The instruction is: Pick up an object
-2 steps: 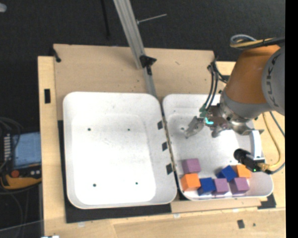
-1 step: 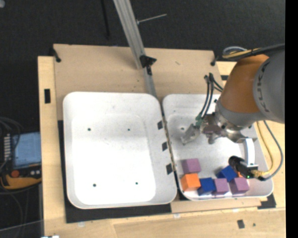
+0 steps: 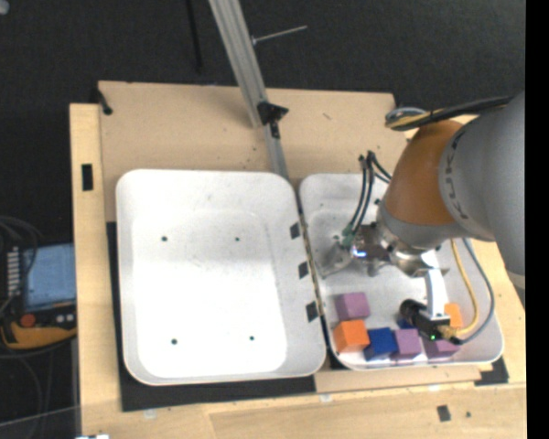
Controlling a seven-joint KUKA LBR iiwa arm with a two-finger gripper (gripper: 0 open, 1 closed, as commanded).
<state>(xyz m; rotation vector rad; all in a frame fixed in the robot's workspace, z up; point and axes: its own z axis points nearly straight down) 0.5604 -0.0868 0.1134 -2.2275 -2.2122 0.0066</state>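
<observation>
Now my gripper (image 3: pixel 359 252) low in right bin (image 3: pixel 322 199), above purple block (image 3: pixel 352 305) and orange block (image 3: pixel 351 335); jaw state: cannot tell.

no text, label or number can be read on anything here.

Single fixed camera above the bench (image 3: pixel 238 108), looking down at a slant — far enough back to take in both white bins, left bin (image 3: pixel 146 208) and right bin (image 3: pixel 329 195) — arm (image 3: pixel 457 186) entering from the right.
</observation>
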